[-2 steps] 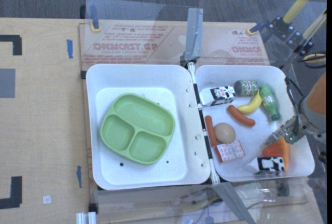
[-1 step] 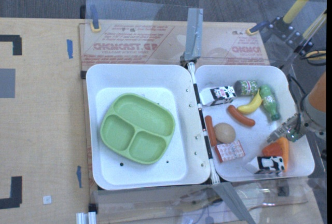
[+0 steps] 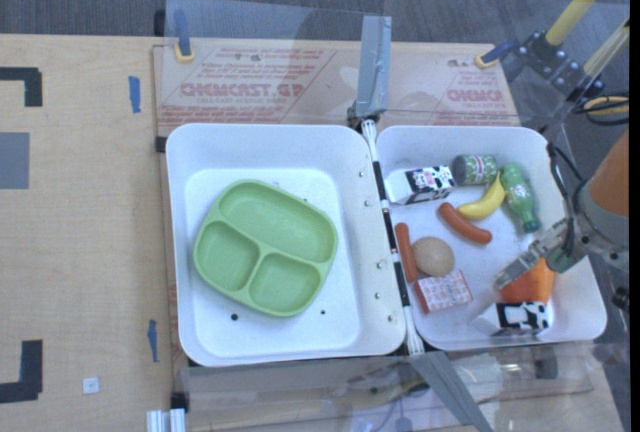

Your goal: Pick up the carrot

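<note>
The claw point(image 3: 530, 263) is low in the right bin point(image 3: 585, 320), near that bin's right wall and toward the counter's near right corner. Its grey fingers point(image 3: 518, 270) slant down to the left and lie right over the carrot point(image 3: 527, 286), an orange piece just beneath them; whether the fingers are spread or closed, or grip the carrot at all, I cannot tell. Touching the carrot on its near side is a black-and-white carton point(image 3: 522, 317).

Further left in the same bin lie a potato point(image 3: 433, 256), a red packet point(image 3: 443, 292) just in front of it, and a long sausage point(image 3: 405, 251) along the left wall. Toward the far wall are a second carton point(image 3: 428, 183), a dark can point(image 3: 474, 168), a banana point(image 3: 483, 201), a green bottle point(image 3: 518, 199) and a hot dog point(image 3: 465, 223).

The left bin point(image 3: 200, 320) holds a green divided plate point(image 3: 265, 247).
</note>
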You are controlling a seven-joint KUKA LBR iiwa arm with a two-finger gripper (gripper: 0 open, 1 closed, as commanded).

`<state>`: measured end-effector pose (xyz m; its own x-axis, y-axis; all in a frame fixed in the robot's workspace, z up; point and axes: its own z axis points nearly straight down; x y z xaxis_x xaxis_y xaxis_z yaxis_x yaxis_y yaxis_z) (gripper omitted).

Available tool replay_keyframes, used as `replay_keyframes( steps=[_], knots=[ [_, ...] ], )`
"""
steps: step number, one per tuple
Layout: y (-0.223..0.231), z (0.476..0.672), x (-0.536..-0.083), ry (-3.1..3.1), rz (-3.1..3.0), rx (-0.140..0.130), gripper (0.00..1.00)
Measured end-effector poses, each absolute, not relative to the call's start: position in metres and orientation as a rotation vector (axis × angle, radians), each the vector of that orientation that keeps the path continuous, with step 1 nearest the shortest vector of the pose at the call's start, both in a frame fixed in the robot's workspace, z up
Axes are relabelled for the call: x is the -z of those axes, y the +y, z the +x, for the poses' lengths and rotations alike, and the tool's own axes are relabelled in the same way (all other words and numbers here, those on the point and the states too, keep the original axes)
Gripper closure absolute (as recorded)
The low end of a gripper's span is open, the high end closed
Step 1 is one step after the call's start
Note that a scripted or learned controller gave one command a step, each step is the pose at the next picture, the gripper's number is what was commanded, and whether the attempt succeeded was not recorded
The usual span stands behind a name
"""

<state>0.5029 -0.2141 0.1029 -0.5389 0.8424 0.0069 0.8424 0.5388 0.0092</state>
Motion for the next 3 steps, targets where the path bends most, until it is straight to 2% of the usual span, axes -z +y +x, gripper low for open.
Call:
replay_keyframes(
  steps=[1, 2, 3],
  knots=[
    [-0.216, 0.504, -0.113, -2.760, -1.515, 0.013, 1.00],
    [-0.216, 0.504, -0.113, -2.758, -1.514, 0.014, 0.00],
    [-0.216, 0.490, -0.093, -2.766, -1.531, 0.021, 0.00]
  ],
)
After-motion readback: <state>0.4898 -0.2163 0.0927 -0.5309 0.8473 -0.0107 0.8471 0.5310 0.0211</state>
